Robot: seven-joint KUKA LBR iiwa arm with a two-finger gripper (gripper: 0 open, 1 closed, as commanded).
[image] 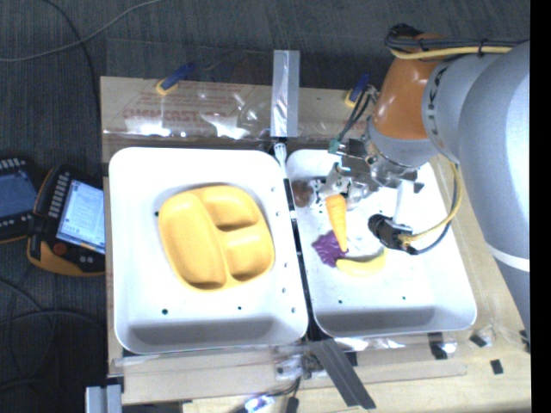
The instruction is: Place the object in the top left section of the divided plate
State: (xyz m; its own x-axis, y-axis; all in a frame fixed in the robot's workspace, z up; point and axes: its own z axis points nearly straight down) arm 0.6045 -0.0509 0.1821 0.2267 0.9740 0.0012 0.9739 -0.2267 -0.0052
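A yellow divided plate [217, 235] lies in the left bin [138, 317], with one long section on its left and two smaller sections on its right. An orange carrot [337, 222] is in the right bin [430, 304], its thick end pointing up toward the gripper. My gripper [344, 186] hangs over the upper left part of the right bin, right above the carrot's thick end. The wrist hides whether the carrot is touched.
A purple piece [327, 248] and a yellow banana [362, 264] lie by the carrot's tip. A brown item [302, 194] sits near the divider between the bins. A black cable [400, 233] loops below the wrist. A handheld pendant [65, 218] rests left of the bench.
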